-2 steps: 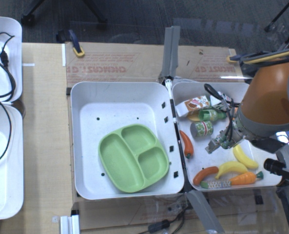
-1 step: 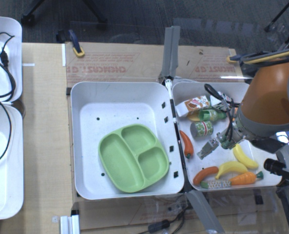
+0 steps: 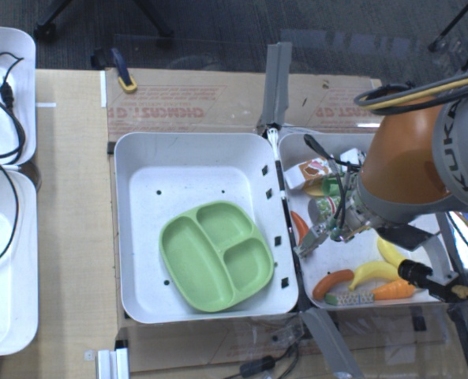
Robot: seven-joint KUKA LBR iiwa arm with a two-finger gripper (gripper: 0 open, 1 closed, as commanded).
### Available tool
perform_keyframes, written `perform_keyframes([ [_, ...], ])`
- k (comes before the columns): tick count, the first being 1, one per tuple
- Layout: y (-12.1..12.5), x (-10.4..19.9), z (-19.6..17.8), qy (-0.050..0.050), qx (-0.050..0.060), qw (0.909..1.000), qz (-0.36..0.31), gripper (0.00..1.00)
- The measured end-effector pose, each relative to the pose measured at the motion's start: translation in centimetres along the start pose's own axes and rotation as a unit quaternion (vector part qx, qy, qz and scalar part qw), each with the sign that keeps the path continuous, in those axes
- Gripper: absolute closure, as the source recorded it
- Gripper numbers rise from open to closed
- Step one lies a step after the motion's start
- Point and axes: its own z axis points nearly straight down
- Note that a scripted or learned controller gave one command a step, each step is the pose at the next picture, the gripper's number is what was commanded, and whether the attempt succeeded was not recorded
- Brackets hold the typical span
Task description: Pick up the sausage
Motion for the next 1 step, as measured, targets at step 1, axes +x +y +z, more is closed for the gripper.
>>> perform_keyframes([
  [1, -0.36, -0.69, 0.01, 0.0, 0.0, 1.0, -0.006, 0.0],
])
